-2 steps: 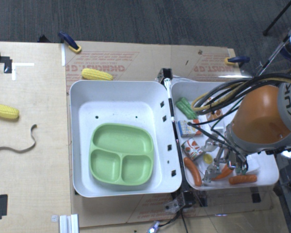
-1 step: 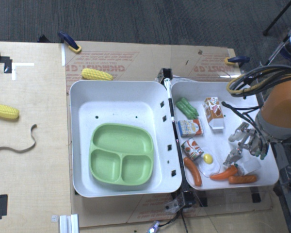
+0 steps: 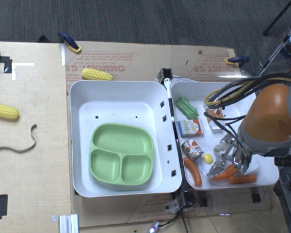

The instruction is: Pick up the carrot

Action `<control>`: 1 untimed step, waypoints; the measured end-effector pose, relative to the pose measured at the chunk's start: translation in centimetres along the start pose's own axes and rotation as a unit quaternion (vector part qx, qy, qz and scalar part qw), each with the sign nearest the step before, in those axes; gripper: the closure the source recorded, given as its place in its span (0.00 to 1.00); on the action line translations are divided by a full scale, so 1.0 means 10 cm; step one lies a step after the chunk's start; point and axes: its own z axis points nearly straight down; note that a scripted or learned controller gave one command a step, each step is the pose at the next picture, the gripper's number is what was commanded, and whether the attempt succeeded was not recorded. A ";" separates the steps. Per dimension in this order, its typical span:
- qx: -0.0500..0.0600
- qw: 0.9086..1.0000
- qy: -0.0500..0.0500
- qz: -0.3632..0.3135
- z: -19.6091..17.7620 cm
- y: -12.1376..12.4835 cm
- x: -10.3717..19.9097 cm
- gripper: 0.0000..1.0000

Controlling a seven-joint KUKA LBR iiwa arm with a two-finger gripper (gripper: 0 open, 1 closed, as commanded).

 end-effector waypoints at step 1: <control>0.000 0.995 -0.001 0.096 0.00 0.31 -0.38 0.00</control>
